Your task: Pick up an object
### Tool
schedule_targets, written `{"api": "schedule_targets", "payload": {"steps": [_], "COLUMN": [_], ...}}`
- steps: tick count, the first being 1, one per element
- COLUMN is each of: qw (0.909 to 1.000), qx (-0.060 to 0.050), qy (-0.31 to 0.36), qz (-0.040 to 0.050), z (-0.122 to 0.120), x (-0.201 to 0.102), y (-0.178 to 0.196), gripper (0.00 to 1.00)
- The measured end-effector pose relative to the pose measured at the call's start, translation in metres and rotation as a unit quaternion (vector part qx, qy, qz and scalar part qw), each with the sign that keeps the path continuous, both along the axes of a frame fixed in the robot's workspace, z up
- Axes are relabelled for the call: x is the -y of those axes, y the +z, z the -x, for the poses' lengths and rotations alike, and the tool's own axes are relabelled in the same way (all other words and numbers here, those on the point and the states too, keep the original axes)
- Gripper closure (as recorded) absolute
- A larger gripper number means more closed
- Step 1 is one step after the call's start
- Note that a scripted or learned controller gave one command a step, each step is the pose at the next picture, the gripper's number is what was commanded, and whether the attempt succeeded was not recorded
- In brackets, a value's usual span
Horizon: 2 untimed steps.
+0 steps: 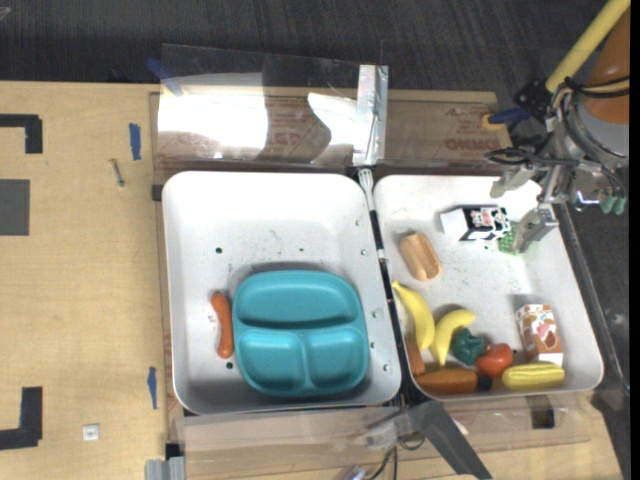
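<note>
The small printed carton (pixel 478 222), probably light, stiff and smooth-sided, best pinched across its flat faces, is lying near the far right corner of the right bin (pixel 585 298), just beside the hand (pixel 527 208), whose finger state cannot be told.

Toy foods (pixel 470 353), right bin's near corner (pixel 585 383)
</note>
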<state>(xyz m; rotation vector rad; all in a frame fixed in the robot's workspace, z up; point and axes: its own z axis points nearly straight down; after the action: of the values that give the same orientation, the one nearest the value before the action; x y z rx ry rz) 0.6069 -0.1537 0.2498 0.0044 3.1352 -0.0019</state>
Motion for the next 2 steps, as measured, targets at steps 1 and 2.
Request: {"api": "schedule_targets", "payload": {"steps": [1, 2], "qw": [0.9998, 0.9969], "qx": [0.002, 0.002], "qy": [-0.019, -0.078], "qz": [0.0005, -0.0004], "z": [0.021, 0.060], "x": [0.071, 0.068], "y": [-0.158, -0.161], "gripper": [0.00, 0.00]}}
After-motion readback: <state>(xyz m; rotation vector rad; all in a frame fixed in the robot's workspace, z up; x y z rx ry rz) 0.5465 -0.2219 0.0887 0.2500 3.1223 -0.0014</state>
